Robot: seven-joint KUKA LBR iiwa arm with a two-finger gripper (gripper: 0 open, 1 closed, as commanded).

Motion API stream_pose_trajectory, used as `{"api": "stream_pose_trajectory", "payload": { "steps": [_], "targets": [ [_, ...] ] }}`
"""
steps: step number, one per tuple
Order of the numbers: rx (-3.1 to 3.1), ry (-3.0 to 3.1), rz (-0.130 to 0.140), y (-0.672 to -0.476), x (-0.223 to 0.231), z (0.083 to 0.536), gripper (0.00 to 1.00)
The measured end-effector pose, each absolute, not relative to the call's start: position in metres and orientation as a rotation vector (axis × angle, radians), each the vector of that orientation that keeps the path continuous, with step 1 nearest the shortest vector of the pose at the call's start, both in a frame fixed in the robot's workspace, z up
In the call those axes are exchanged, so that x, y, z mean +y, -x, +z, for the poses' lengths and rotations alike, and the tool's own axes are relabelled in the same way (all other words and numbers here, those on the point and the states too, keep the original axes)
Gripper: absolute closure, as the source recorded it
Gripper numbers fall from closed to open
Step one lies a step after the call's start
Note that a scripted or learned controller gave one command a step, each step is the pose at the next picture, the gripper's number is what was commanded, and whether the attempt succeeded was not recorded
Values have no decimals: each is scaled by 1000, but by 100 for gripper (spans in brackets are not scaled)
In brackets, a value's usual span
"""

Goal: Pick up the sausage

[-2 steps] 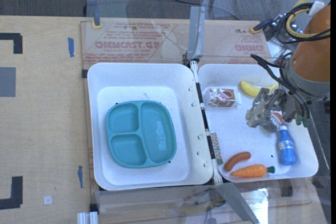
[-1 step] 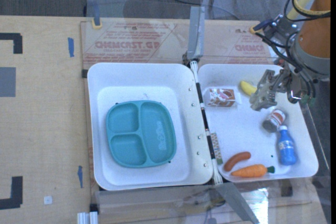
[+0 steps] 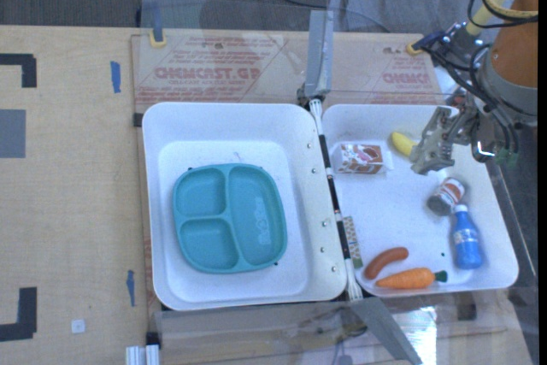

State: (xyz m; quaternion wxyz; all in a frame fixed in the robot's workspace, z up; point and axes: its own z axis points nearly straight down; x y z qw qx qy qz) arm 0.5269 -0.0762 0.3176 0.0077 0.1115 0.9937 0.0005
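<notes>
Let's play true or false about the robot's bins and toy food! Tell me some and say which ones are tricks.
1. The sausage lies right beside the carrot. True.
2. The teal plate is in the right bin. False: it is in the left bin.
3. The gripper is above the sausage. False: it is by the banana.
4. The blue bottle is in the right bin. True.

We see the arm [image 3: 513,55] cut off at right, gripper [image 3: 432,154] covering part of the banana [image 3: 402,142], its fingers unclear.
</notes>
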Motion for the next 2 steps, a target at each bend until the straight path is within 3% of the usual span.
{"api": "stream_pose_trajectory", "payload": {
  "steps": [1, 2],
  "targets": [
    [3097, -353, 2, -529, -77, 328, 100],
    [2922, -1154, 0, -487, -99, 186, 100]
  ]
}}
